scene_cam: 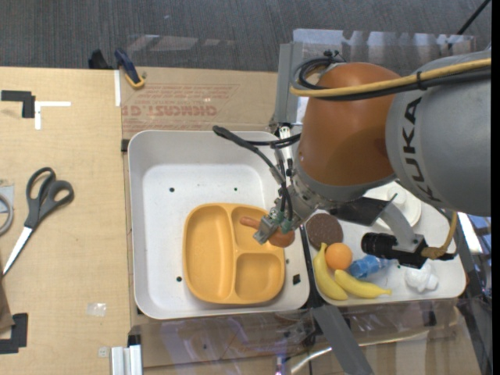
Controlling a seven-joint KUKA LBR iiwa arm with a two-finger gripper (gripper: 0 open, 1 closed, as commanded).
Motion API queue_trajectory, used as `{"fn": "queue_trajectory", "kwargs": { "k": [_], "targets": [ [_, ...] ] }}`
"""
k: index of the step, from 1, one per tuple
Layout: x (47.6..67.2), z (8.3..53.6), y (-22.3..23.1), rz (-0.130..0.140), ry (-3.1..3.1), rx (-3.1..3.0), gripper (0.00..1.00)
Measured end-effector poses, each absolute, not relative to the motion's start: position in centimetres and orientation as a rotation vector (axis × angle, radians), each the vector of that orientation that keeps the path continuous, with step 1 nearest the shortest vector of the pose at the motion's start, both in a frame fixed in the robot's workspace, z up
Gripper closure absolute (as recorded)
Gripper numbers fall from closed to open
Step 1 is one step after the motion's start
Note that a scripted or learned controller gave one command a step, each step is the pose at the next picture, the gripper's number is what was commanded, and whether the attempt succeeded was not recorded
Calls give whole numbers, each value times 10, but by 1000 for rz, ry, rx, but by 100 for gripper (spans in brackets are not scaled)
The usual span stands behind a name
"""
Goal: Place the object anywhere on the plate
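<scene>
Hovering over the yellow divided plate (233,256), the end effector (275,226), fingers unreadable, meets a brown rounded object (281,237), seemingly light, rigid, best pinched across its middle.

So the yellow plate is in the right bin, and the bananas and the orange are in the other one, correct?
Not quite: the camera view shows the yellow plate in the left bin. The bananas and the orange are in the other one, the right bin.

Yellow-orange plate (209,256) in white bin (156,209). My arm (437,139) grey, orange band. Beside it: yellow bananas (344,281), an orange (338,255), brown cookie (323,230), black-handled scissors (37,201).
</scene>
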State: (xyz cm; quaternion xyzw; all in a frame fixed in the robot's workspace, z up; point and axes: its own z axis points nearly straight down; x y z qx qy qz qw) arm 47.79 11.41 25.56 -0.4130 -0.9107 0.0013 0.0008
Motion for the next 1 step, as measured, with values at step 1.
{"fn": "queue_trajectory", "kwargs": {
  "k": [1],
  "targets": [
    [478,256,114,4,-2860,-1298,0]
  ]
}}
